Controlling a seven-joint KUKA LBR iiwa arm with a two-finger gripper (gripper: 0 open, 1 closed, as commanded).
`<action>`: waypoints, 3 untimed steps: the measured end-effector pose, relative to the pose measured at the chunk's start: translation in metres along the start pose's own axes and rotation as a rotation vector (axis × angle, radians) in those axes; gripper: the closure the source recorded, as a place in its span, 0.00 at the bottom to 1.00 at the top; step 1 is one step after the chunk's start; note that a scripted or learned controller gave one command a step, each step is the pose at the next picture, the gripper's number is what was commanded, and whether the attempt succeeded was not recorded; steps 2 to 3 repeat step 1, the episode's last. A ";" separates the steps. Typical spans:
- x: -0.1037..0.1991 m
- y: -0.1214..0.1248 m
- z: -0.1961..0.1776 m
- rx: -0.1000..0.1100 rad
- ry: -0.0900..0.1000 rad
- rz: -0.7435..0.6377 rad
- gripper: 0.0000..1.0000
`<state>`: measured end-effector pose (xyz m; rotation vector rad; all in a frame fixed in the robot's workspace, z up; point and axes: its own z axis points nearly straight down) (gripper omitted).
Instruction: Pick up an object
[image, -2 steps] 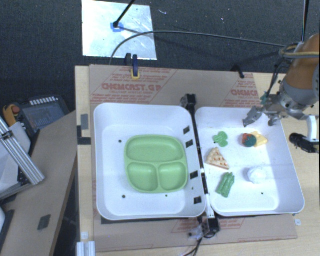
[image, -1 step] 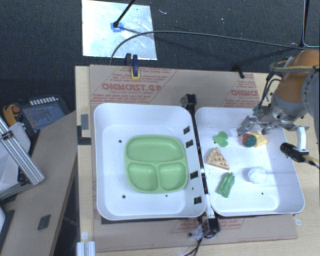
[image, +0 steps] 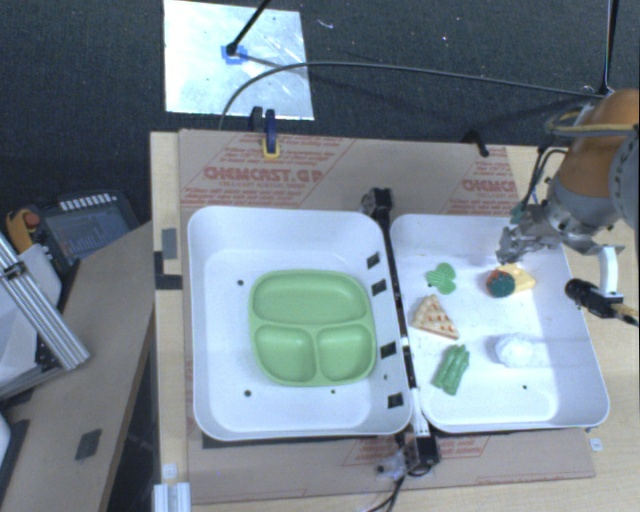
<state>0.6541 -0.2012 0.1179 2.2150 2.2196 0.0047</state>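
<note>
Single fixed camera above bench (image: 170, 300), looking down at slant; both white bins (image: 215, 330) in frame; arm (image: 600, 170) enters from view's right

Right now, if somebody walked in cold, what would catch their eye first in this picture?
Probably the green divided tray, alone in the left bin. Next, the small toys scattered in the right bin: a waffle wedge, a green pickle and a white lump. The gripper hangs over the yellow piece.
</note>
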 end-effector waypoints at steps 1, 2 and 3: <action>-0.003 0.012 -0.057 -0.002 -0.001 -0.002 1.00; -0.003 0.012 -0.057 -0.002 -0.001 -0.002 1.00; -0.003 0.012 -0.057 -0.002 -0.001 -0.002 1.00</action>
